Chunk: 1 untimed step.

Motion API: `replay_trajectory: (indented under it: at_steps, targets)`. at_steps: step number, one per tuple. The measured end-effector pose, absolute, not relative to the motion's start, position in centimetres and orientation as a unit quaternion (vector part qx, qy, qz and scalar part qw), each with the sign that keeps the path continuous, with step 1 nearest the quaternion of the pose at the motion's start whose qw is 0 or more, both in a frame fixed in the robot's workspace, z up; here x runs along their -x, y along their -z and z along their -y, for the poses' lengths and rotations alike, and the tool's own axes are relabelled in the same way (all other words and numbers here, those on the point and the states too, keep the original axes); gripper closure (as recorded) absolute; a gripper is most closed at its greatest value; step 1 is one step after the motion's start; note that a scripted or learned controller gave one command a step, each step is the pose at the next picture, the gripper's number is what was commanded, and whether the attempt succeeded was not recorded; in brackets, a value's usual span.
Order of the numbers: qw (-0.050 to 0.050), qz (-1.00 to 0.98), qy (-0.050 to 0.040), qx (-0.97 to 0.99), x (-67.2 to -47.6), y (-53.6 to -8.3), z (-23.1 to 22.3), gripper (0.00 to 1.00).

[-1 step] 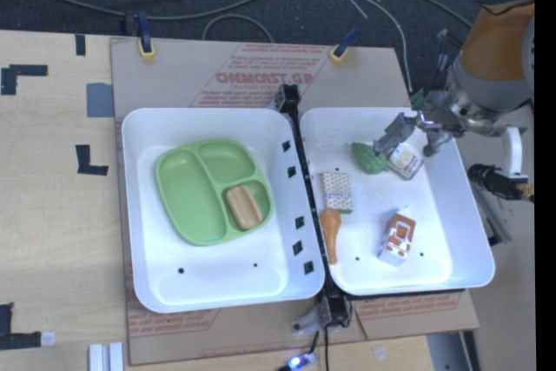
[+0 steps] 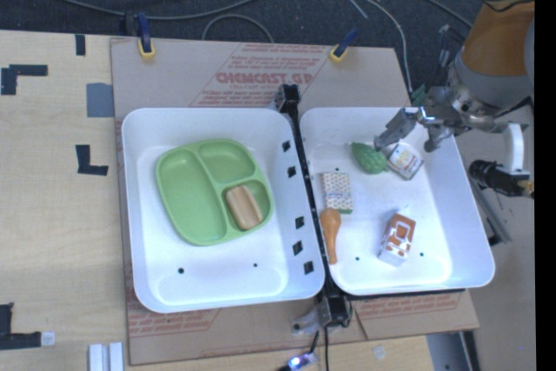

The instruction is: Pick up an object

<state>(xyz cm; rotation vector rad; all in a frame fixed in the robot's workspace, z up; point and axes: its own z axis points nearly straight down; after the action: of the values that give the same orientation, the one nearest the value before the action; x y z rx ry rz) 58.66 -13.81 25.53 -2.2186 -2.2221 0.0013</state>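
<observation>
The gripper (image 2: pixel 415 135) is seen low over the far part of the right bin (image 2: pixel 452 261), reaching in from the right, with its two fingers spread apart. A small pale jar-like object with a yellowish label (image 2: pixel 405 159) lies just below the fingers, close to or touching them; it cannot be told whether it is between them, so no grasp can be stated. A green leafy toy (image 2: pixel 369 157) lies just to the left of the gripper on the bin floor. Further toward the near edge from the gripper, a small patterned packet (image 2: pixel 337 189) and an orange carrot-like toy (image 2: pixel 331 229) are found beside the divider, and a red-and-white carton (image 2: pixel 398 238) is placed nearer the front. Well to the left of the gripper, in the left bin (image 2: pixel 148 274), a green divided plate (image 2: pixel 211 188) is set, with a bread-roll toy (image 2: pixel 244 207) in its small compartment.
</observation>
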Motion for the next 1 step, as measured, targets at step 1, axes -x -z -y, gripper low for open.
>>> replay_trajectory:
  at_steps: [1]
  targets:
    - [0.001, 0.707, -0.0022, 0.707, -59.30, -20.73, 14.27, 0.00]
